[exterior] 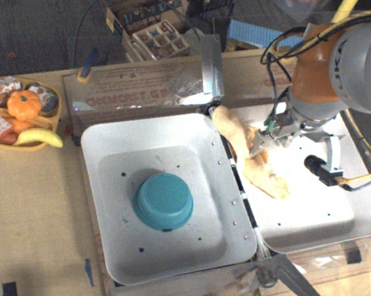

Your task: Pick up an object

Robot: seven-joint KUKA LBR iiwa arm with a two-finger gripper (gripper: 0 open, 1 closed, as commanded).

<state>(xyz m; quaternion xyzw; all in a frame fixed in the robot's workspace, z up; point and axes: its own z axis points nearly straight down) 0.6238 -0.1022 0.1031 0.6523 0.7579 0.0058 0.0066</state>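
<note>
We see the grey arm with its orange band (338,70) reaching over the right shallow white bin (330,216). The left white bin (118,254) holds an upturned teal plastic bowl (164,201). A limp tan cloth (251,155) lies along the right bin's left side. The two-finger gripper (263,138) hangs at the cloth's edge; we cannot tell how the jaws stand.

A round teal plastic bowl (164,201) sits upside down in the middle of the left shallow white bin (104,148). A floppy tan cloth (259,168) lies in the right shallow white bin (330,219), along its left side. The end effector (263,136) is just beside the cloth.
</note>
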